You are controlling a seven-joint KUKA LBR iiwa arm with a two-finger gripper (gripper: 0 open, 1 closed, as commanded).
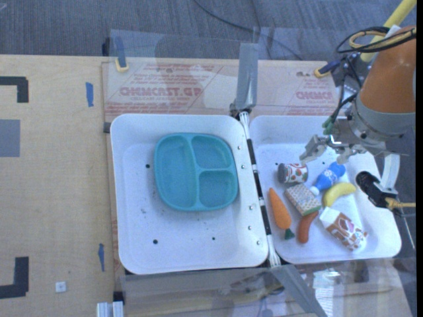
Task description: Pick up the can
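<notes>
Nearest me, the carton [344, 229] lies beside the sausage [306, 228]; my end effector [328, 150] hangs spread wide, empty, above the can [293, 173].

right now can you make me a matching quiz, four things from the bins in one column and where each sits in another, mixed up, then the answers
Things
1. teal divided plate
2. can
3. carrot
4. banana

Places
A. right bin, lying on its side beside the blue bottle
B. right bin, lying along the left wall near the divider
C. middle of the left bin
D. right bin, just below the blue bottle, right of the checkered block

Pairs: 1-C, 2-A, 3-B, 4-D
</notes>
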